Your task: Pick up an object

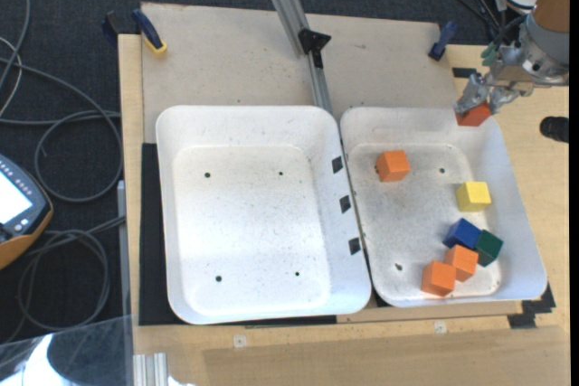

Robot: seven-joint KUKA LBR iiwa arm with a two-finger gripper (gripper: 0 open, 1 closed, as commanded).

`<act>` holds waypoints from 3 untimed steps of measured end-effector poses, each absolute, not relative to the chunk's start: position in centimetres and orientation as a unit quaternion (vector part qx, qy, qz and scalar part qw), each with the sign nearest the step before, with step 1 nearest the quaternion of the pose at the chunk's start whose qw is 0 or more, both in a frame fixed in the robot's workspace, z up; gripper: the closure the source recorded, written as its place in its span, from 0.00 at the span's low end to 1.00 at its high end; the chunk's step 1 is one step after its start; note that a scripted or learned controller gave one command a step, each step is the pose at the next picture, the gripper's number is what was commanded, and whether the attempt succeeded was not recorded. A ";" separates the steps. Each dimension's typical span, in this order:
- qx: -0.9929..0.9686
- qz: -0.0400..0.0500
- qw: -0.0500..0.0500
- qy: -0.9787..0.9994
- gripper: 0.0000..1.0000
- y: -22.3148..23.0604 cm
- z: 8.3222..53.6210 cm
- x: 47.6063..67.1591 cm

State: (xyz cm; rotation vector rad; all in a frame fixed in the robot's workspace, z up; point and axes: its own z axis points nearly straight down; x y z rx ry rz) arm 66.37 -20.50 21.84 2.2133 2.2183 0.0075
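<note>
Holding a red block (473, 114) between its fingers, the gripper (477, 104) hangs over the right bin's (517, 221) far rim. Other blocks sit apart below, with bare floor around them.

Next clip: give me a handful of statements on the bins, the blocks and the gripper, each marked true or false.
1. The gripper has a red block between its fingers. True.
2. The gripper is over the left bin. False: it is at the far rim of the right bin.
3. The yellow block lies apart from the other blocks. True.
4. The blue block lies in the left bin. False: it lies in the right bin, beside the green block.
5. Three orange blocks lie in the right bin. True.
</note>
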 end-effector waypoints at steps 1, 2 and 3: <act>0.707 0.001 0.002 0.708 1.00 -20.5 24.5 66.5; 0.705 0.000 -0.002 0.709 1.00 -15.3 23.6 66.0; 0.705 0.000 -0.002 0.709 1.00 -10.1 22.7 66.3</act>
